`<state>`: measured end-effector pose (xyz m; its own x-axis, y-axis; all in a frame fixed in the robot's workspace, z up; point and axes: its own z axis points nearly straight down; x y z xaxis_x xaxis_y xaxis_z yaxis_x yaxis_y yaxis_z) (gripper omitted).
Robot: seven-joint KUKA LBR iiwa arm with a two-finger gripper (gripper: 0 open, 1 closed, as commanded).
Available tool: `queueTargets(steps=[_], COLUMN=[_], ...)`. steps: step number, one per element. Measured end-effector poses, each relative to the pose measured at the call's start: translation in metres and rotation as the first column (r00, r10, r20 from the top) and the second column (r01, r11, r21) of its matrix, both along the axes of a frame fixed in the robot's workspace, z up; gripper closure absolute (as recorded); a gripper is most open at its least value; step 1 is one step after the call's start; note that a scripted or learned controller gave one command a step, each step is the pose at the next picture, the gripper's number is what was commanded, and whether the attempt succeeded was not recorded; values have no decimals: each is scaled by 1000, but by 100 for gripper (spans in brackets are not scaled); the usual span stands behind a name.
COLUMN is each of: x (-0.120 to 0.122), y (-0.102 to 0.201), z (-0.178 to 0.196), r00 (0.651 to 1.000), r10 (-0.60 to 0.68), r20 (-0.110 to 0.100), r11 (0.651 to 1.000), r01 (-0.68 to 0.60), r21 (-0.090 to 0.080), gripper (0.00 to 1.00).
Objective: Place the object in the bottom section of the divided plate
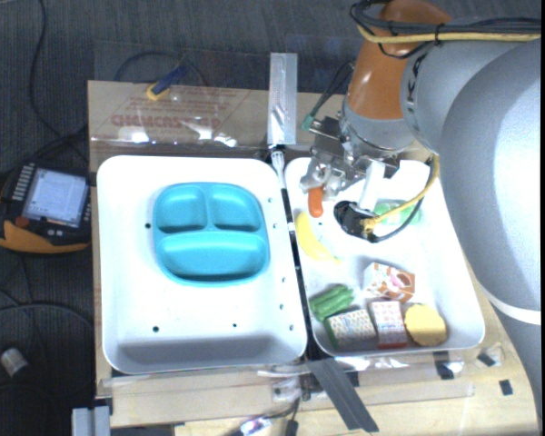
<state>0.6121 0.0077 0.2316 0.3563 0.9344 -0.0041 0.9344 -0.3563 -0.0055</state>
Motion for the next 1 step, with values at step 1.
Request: queueTargets(steps=[1], x=[0], y=[-1], z=[0], r00=[1000], r10=[-1], r20=[0], r11=[1000], r01=[1], r21=[-1], gripper=[0])
